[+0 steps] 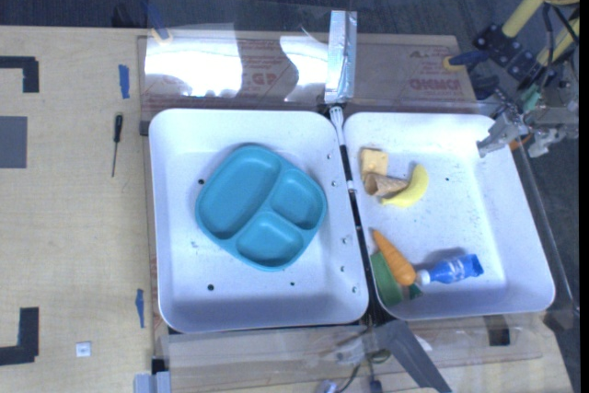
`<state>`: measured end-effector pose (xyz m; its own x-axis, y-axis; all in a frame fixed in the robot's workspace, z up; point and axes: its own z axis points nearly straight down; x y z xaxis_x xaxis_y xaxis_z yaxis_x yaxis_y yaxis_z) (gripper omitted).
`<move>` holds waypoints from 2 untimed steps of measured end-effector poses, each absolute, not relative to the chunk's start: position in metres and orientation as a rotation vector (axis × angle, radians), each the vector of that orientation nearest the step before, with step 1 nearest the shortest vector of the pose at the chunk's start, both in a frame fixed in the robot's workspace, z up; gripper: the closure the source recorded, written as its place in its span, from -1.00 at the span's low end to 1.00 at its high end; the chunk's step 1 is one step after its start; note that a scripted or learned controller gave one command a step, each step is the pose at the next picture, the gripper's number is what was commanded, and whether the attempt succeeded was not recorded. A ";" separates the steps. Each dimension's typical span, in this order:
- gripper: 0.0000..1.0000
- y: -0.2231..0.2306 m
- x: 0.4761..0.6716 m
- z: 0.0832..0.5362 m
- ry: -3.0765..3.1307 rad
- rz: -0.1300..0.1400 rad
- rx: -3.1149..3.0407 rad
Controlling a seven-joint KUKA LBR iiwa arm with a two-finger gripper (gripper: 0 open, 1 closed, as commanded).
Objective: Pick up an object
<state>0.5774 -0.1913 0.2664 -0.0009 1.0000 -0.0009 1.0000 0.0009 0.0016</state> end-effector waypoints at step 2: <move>-1.00 -0.110 0.589 0.089 2.152 0.006 2.281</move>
